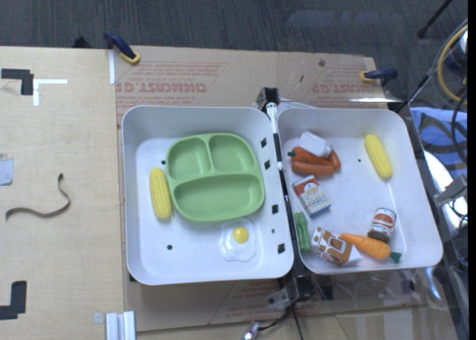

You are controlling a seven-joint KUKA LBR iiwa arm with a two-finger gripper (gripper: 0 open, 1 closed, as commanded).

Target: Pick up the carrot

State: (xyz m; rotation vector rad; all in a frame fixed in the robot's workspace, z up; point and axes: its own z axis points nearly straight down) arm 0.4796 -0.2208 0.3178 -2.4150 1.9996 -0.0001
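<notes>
Near the right bin's [413, 182] front right corner lies the carrot [366, 245], touching a small jar [381, 224] and carton [330, 246]. Best approached from above, jaws straddling its middle. Gripper state: cannot tell.

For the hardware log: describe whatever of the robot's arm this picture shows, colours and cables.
Beside the right bin, a pale grey rounded piece may be part of the arm; too little is seen to be sure. Near it run black cables and a yellow cable loop. No markings are readable.
</notes>
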